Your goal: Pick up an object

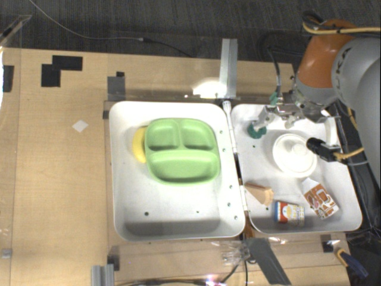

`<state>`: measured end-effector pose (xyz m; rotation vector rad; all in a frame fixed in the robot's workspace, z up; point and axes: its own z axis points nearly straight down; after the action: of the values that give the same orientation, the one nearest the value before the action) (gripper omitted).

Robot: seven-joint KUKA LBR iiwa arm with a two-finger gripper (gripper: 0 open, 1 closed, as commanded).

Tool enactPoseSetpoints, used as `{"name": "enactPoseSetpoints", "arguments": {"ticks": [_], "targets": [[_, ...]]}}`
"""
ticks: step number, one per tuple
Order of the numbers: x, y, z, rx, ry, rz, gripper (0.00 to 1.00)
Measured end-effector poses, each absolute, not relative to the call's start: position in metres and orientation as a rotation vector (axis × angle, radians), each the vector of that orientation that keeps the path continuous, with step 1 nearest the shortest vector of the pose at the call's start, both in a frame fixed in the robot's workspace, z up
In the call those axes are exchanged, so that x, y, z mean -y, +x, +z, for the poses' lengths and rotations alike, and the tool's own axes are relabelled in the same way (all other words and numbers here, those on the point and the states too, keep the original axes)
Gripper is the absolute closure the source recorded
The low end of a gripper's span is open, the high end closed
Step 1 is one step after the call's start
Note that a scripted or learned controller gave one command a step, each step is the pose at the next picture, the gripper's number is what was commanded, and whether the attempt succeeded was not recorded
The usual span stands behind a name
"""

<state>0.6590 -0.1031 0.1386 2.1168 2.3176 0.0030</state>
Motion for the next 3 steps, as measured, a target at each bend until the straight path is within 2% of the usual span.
{"name": "enactPoseSetpoints", "arguments": {"ticks": [1,2,3], "targets": [[0.09,0.671,0.087,-2.209,2.227,0.007,0.0],[0.089,0.674,0.101,-2.21,2.217,0.016,1.0],[0.089,0.674,0.101,-2.21,2.217,0.016,0.0]]}}
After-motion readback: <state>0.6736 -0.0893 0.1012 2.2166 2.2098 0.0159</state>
